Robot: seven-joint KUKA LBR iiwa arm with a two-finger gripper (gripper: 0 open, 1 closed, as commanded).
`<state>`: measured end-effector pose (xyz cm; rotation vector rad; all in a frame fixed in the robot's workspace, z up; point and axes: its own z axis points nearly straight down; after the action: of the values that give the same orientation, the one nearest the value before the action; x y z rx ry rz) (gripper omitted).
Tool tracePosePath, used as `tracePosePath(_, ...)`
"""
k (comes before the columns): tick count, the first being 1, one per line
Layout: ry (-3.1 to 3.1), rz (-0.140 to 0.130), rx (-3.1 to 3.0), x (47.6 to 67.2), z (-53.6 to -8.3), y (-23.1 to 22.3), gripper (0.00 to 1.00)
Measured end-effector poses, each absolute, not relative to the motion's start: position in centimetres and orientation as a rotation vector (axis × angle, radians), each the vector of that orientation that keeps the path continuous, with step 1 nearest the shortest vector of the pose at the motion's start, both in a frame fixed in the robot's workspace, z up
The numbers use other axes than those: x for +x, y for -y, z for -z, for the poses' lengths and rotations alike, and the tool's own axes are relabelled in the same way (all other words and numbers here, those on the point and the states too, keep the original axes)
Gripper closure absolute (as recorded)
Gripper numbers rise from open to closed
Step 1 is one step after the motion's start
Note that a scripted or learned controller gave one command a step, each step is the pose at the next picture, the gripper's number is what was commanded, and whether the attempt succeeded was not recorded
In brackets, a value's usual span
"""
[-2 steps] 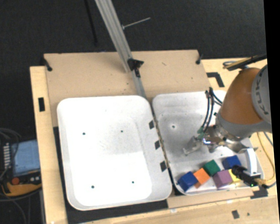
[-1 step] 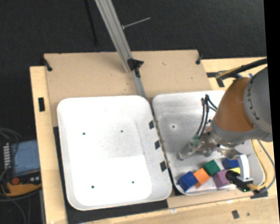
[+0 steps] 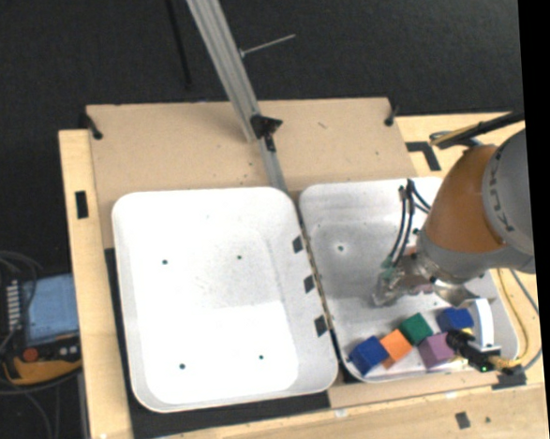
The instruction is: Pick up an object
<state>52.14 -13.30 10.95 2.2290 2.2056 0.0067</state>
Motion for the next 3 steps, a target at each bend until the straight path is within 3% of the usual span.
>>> tracePosePath(3,-2.221,-0.007,2.211,52.6,-27.1,13.7,1.00)
